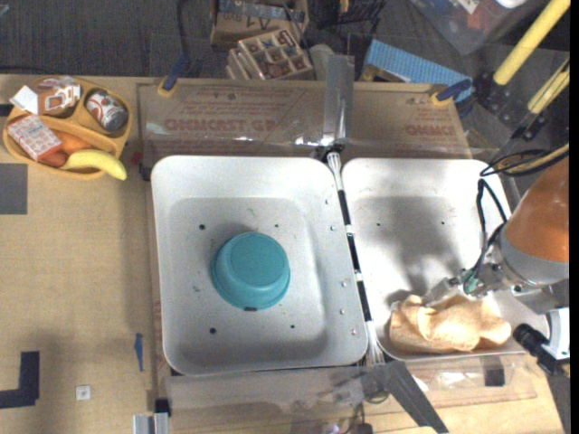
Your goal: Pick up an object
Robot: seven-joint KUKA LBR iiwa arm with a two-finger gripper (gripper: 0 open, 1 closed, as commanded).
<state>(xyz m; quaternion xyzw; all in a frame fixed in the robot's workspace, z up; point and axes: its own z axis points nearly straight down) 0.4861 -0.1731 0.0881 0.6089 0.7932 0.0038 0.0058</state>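
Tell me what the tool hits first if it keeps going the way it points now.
Probably the tan cloth-like object in the right bin. The tool sits at its upper edge, angled down; depth is unclear, so it may already touch.

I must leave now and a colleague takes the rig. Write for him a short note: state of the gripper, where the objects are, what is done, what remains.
Gripper: low in the right bin, at the upper edge of the tan cloth-like object. Whether it grips the object cannot be told from this view.
Objects: the tan object lies bunched against the right bin's near wall. The teal bowl sits upside down near the middle of the left bin, untouched.
Done: the arm has reached the tan object.
Left: confirm a grasp, then lift. Nothing is visibly raised yet.
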